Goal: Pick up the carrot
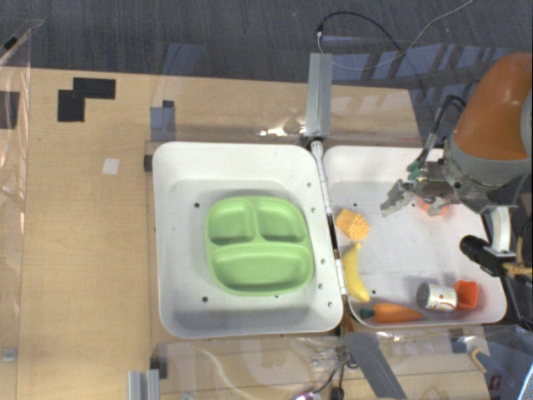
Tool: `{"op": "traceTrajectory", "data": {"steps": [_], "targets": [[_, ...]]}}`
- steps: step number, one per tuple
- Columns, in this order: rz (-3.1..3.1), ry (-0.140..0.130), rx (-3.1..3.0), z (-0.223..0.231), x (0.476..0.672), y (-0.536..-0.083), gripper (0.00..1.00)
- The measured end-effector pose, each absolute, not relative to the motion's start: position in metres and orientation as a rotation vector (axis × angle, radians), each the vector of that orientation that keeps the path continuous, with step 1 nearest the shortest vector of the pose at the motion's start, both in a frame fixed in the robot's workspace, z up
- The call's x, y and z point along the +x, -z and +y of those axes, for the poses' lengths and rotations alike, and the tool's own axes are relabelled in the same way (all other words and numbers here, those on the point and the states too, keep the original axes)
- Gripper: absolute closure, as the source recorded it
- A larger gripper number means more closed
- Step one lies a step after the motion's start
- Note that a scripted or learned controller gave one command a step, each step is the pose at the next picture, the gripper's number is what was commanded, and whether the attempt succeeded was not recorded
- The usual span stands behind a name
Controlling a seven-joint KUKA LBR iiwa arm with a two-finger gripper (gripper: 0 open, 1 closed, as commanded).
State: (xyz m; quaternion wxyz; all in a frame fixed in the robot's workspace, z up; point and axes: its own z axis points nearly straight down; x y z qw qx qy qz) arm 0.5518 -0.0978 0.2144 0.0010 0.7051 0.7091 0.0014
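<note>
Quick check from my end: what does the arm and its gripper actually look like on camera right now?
The arm is bulky, with a rounded orange shell over a grey collar. Below it sits the gripper, a cluster of dull grey metal parts ending in slim pale jaws, with a small green spot and a reddish patch. Thin black cables loop behind it.

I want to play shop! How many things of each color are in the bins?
Green: 1, the divided plate
Yellow: 2, the banana and the corn piece
Orange: 2, the carrot and the small orange block
Silver: 1, the can
Total: 6
</note>
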Motion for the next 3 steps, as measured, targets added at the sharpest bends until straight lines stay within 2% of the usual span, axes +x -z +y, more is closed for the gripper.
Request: {"op": "traceTrajectory", "data": {"steps": [1,2,3], "targets": [[2.312,-0.005,2.123,-0.053,0.525,-0.185,0.00],[2.215,-0.004,2.223,-0.087,0.488,-0.097,0.00],[2.214,-0.017,2.211,-0.118,0.564,-0.090,0.00]]}}
